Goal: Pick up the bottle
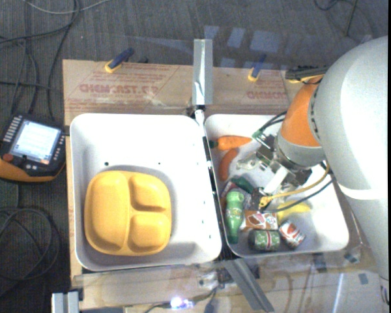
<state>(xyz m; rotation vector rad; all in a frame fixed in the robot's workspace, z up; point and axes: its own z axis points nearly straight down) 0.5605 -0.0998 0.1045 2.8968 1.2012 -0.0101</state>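
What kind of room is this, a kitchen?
Probably a robot lab, not a kitchen: a grey robot arm reaches into white bins, loose cables cross the floor, and a handheld control screen sits nearby.

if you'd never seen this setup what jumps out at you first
The big grey arm with its orange band fills the right side, reaching down into the right bin. Next is the yellow divided tray, alone in the left bin. Under the arm sits a crowded pile with a green bottle at its left edge.

Even overhead light, soft shadows, glare on white bins point(143, 126), slightly blurry.
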